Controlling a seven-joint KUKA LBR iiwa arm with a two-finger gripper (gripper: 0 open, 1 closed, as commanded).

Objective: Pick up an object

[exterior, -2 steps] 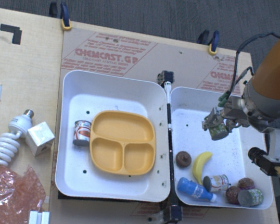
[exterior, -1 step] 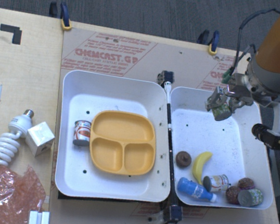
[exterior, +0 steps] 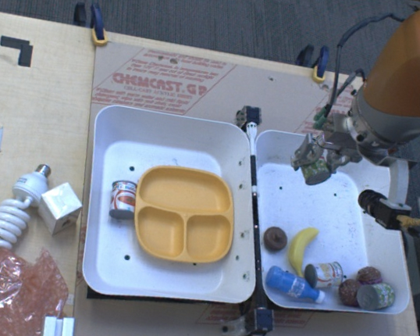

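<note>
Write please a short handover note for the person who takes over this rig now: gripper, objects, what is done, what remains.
Gripper: raised over the far part of the right bin, with a small greenish object at its tip; whether the grasp is secure cannot be told.
Right bin: banana, chocolate donut, blue bottle, small jar and more items in the near corner.
Left bin: yellow divided tray, small can.
Done: possibly the pick.
Left: confirm the object is held.

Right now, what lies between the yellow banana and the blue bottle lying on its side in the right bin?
In the camera view, a small glass jar with a label lies between the yellow banana and the blue bottle.
</note>
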